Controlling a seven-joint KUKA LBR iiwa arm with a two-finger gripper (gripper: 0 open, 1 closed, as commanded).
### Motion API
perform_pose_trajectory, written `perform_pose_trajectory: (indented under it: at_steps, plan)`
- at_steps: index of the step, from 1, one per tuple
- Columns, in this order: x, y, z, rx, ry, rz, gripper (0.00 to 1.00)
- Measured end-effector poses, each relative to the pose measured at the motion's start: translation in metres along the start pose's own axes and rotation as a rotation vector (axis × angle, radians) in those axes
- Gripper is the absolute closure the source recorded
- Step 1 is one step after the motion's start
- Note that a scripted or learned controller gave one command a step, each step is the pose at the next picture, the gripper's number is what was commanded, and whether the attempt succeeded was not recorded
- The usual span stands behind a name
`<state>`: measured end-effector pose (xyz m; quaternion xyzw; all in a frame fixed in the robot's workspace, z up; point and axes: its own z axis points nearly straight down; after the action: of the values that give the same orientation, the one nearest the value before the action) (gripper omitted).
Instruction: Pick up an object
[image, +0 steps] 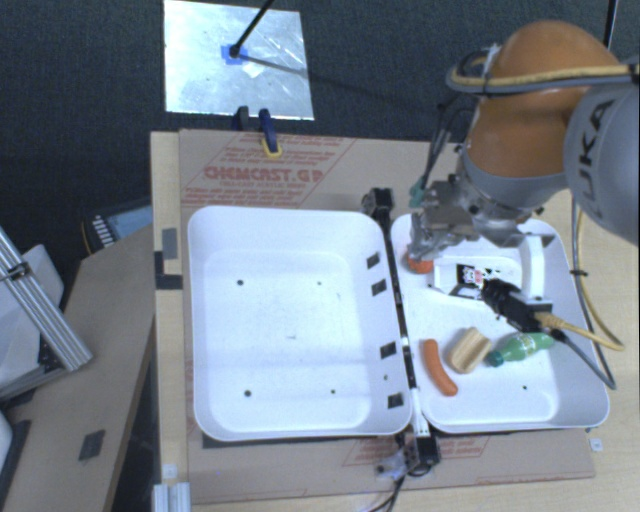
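Hovering gripper (424, 250) over right bin (580, 400), near orange sausage (440, 367)

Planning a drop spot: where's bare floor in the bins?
Left bin: bare floor rim to rim. Right bin: free strip along the near rim, below the sausage, wooden block and green bottle. Crowded beneath the gripper.

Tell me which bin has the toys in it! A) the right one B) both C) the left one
A: the orange carrot, green bottle and tan block all lie in the right bin, under the arm.
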<state>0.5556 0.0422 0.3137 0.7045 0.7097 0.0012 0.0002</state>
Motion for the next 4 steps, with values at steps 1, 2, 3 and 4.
perform_pose_trajectory:
  at_steps: [1, 2, 3, 4]
  plan:
    - [0.039, -0.022, -0.047, -0.004, 0.002, -0.002, 1.0]
    - [0.06, -0.069, -0.07, -0.002, 0.001, -0.001, 1.0]
    - [0.059, -0.067, -0.08, -0.003, 0.0, -0.003, 1.0]
    - [0.067, -0.041, -0.076, -0.001, -0.002, 0.001, 1.0]
